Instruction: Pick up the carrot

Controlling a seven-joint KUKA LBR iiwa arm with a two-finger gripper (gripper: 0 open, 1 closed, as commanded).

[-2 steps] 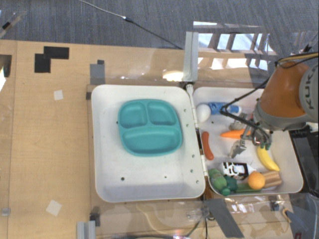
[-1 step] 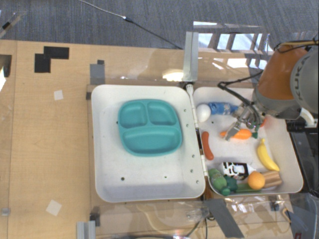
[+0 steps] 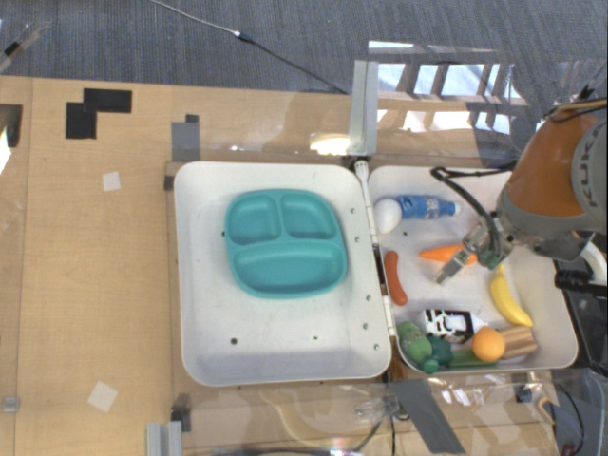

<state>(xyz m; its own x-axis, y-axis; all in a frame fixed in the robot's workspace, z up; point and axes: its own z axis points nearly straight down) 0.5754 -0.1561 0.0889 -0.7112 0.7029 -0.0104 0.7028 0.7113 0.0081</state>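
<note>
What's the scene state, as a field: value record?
target: carrot, right bin, lying flat
gripper: over the carrot's right end, nothing seen held
left bin: holds a teal divided plate
near carrot: blue bottle behind, hot dog to its left, banana to its right
front of right bin: orange, broccoli
task: carrot not lifted yet

A robotics lab: a wooden bench point(image 3: 85, 283) with black marker patches point(image 3: 95, 110), grey carpet point(image 3: 190, 55) across the frame's top.
</note>
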